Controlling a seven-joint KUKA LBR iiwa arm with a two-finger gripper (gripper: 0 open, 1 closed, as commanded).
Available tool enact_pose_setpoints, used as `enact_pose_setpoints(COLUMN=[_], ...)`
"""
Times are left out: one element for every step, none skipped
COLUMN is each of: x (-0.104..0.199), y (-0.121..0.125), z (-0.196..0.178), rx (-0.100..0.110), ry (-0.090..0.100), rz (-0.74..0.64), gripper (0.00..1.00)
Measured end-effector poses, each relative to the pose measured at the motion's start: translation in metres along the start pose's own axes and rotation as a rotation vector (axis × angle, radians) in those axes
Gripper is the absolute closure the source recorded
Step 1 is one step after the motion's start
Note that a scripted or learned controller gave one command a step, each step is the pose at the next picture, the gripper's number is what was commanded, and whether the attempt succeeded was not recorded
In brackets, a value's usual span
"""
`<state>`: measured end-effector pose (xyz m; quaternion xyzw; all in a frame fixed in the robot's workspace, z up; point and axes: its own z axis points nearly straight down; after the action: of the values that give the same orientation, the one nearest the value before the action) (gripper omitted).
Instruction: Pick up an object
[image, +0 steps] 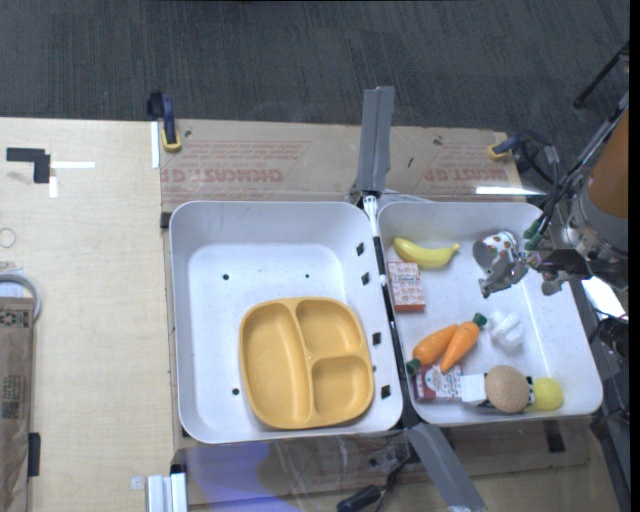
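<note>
Two carrots (448, 343) lie below-left of the jaws (505, 262); their state is unclear.

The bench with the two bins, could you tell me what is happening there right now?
The arm's gripper hangs over the right bin, near its far right side, above a banana, a small carton, two carrots, an egg and a lemon. The left bin holds a yellow divided plate.

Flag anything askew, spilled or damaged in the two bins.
Nothing looks spilled or damaged. The yellow divided plate sits slightly turned in the left bin. In the right bin, the carrots, banana and small red carton lie loosely scattered, none broken.
</note>
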<state>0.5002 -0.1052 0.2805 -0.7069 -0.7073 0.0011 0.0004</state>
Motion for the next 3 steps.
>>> enact_pose_setpoints(x=[0.001,0.011,0.008], y=[-0.023,-0.001,-0.016], z=[0.126,0.180,0.181], rx=[0.002,-0.020,-0.024], ry=[0.002,0.001,-0.006], rz=[0.056,-0.004,-0.041], gripper=[0.00,0.00,0.00])
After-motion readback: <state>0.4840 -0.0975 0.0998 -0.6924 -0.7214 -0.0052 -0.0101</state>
